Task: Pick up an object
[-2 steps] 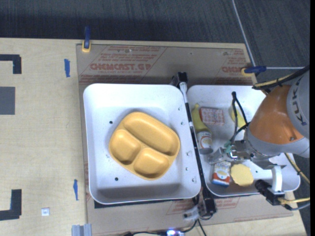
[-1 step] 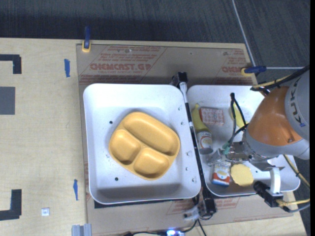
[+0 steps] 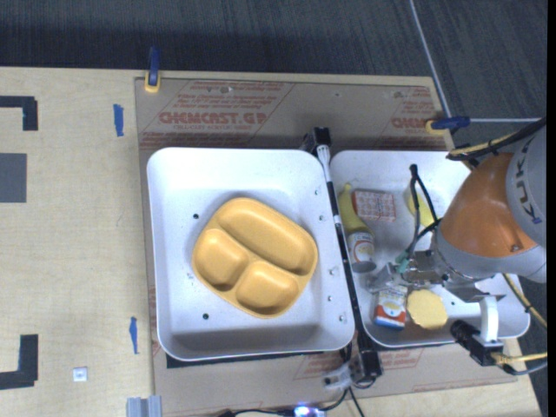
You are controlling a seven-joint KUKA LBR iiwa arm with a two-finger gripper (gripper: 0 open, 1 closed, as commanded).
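Dark carpet [image 3: 261, 16] is bordering the light wooden surface [image 3: 69, 233] (blue tape marks), which is carrying two white bins [image 3: 174, 189]; gripper [image 3: 408, 268] state cannot be determined.

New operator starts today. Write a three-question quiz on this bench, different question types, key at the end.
1. True or false: the yellow three-compartment tray lies in the left bin.
2. Which bin is the arm over? A) left B) right
3. Fill in: the round yellow object lies near the right bin's ____ edge (near/far).

Key: 1 true; 2 B; 3 near.
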